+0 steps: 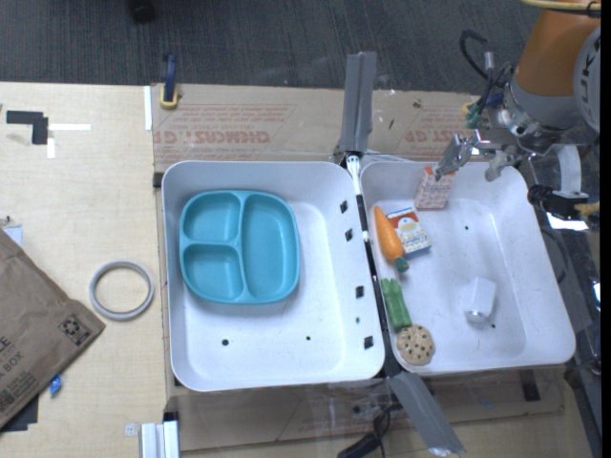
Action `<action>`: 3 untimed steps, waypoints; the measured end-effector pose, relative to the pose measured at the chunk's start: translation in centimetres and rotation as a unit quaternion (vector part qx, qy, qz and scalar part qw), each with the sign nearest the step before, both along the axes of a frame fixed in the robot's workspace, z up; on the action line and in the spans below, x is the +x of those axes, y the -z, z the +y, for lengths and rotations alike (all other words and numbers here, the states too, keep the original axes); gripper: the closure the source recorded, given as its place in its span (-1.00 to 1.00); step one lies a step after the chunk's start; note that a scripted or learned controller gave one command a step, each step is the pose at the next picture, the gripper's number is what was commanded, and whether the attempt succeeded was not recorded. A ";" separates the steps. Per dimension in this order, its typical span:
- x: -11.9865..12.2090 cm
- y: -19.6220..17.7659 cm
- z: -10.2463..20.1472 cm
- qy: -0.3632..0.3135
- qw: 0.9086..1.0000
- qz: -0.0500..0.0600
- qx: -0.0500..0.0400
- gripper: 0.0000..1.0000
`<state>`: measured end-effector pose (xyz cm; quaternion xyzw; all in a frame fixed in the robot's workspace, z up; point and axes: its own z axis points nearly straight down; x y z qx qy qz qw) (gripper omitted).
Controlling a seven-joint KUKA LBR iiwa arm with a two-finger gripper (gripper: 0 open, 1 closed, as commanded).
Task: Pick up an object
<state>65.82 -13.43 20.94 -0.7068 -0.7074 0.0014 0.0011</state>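
So the end effector (470, 151) is sitting up at the far edge of the right bin (535, 256), and there's a little reddish carton (433, 189) right at its left tip. Looks to me like the carton hangs just beside or under the finger, but honestly I can't tell if it's pinched between the fingers or only standing behind them, and I can't make out whether the fingers are spread or closed either. Too small and cluttered up there.

If the carton isn't the pick, everything else lies toward the near-left from the end effector, strung along the left wall of that bin. The carrot (387, 234) has its long axis running roughly far-to-near, slightly slanted, so my guess is the fingers would want to close across it, left-right. The green pickle-looking thing (396, 304) lies the same way, further down.

Count, right bin: one reddish carton, one carrot, one small juice-box type pack (412, 230) touching the carrot, one green stick, one cookie (415, 345), one white cup (479, 299) on its own.

Left bin (191, 351): one blue divided plate (240, 247). Out on the bench (76, 198): one tape ring (121, 288).
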 end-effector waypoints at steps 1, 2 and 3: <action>0.0 8.0 3.6 0.002 1.000 0.000 0.000 -1.00; 0.2 11.3 4.0 -0.040 0.999 -0.003 0.000 -1.00; -7.1 11.9 2.6 -0.047 0.999 0.000 0.000 -1.00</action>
